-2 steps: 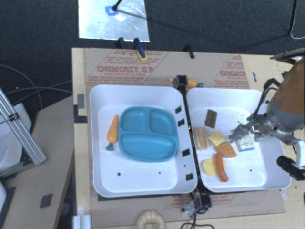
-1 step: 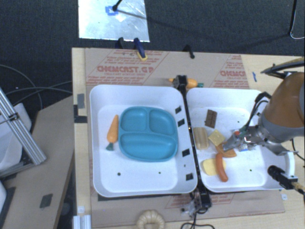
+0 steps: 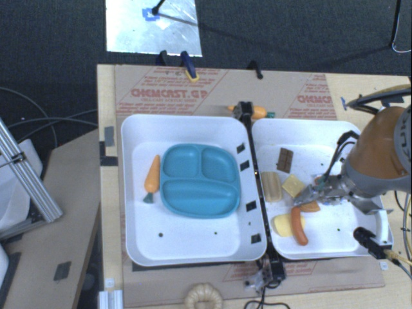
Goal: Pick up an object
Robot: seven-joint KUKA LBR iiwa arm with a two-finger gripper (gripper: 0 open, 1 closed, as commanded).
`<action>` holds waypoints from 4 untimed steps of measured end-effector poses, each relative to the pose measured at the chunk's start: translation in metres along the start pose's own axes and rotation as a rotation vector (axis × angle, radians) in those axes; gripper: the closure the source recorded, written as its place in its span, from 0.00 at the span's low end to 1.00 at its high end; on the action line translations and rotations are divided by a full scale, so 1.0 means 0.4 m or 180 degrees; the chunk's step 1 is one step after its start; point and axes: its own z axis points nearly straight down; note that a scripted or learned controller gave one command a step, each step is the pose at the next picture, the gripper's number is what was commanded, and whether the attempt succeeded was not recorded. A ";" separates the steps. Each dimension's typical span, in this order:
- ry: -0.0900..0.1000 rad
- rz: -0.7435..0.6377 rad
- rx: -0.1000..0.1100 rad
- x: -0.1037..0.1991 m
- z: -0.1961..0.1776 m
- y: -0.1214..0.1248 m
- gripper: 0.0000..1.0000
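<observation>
A grey robot arm's gripper hangs low in the right bin, just above an orange sausage, likely positioning for a grab. Whether it is spread or pinching, I cannot tell.

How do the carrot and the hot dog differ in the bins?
The carrot lies in the left bin beside the blue plate; the hot dog lies in the right bin below the claw. The carrot is paler orange with a green tip; the hot dog is redder. Both are long and lie flat.
</observation>
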 end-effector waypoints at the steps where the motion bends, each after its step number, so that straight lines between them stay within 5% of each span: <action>1: -0.0029 -0.0003 -0.0063 -0.005 -0.037 0.012 1.00; 3: -0.0003 -0.0018 -0.0004 -0.027 -0.324 0.022 1.00; 4: 0.0005 -0.0036 0.0006 0.071 -0.306 0.124 1.00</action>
